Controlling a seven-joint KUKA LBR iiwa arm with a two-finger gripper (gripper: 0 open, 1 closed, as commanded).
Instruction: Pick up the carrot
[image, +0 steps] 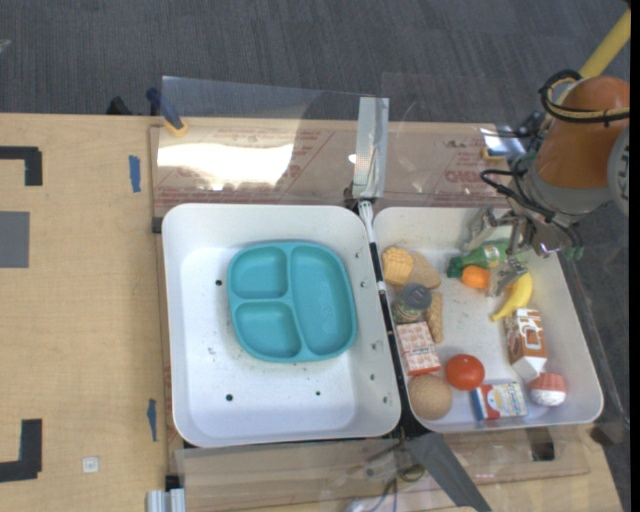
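Observation:
The carrot (473, 273) is small and orange with a green leafy top pointing left. It lies near the back of the right bin (585, 375), just left of a yellow banana (515, 295). My gripper (507, 243) hangs low over the bin's back right part, directly above and to the right of the carrot, under the arm's orange band (585, 140). Its metal parts overlap the carrot's right end, and whether they touch it is unclear.
The right bin also holds a corn cob (398, 264), a can (413, 297), a red packet (417, 347), a tomato (464, 372), a tan ball (431, 397) and two small cartons (526, 333). A teal divided plate (293, 300) sits in the left bin (200, 400).

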